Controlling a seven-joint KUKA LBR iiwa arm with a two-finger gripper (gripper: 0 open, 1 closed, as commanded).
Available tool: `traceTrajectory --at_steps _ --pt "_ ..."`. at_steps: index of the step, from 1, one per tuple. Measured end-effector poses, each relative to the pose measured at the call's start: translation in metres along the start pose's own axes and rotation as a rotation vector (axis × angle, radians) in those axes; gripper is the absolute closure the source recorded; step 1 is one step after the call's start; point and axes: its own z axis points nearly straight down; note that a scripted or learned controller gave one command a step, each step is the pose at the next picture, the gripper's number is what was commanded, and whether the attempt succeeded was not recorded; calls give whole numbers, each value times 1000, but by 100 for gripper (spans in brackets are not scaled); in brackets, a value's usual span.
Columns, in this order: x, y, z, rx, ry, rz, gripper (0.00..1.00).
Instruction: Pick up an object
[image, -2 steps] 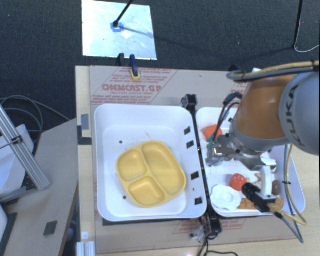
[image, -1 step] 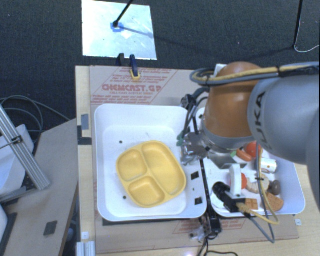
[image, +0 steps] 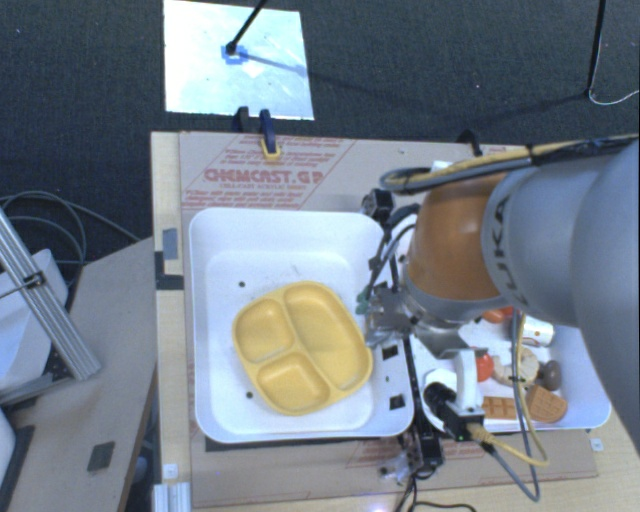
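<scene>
Patience pays here, because the pincer (image: 380, 322) sits tucked under the arm's orange band (image: 450, 250) and you cannot tell from this camera view how far open it is, or whether it has hold of anything. Nothing can be seen gripped.

The nearest candidate is the yellow divided plate (image: 300, 345). It lies flat in the left bin (image: 230, 240), with its rim just beside the pincer on the side away from the arm. The pincer itself seems to hang over the wall where the two bins meet, so my judgement is that the approach is under way and no grasp has been made.

If you go for the plate, aim at its near rim, not its flat compartments. A shallow, smooth dish gives nothing to close on from above, and the thin raised edge is the only purchase. Come down square to that edge and keep clear of the bin wall, which is close enough to catch one side.

On the pincer's other side, beneath the arm, the right bin (image: 592, 408) holds small things, among them a brown round piece (image: 545, 403) and a white cup (image: 537, 330). Those are likely easier to grip, but they lie near one another, so pick one that stands apart.
</scene>
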Motion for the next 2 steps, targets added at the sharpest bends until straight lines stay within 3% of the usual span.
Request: traceTrajectory --at_steps 1,2 --pt "1 0 -3 -3 1 -1 0" --pt "-61 2 -71 -13 0 4 0"
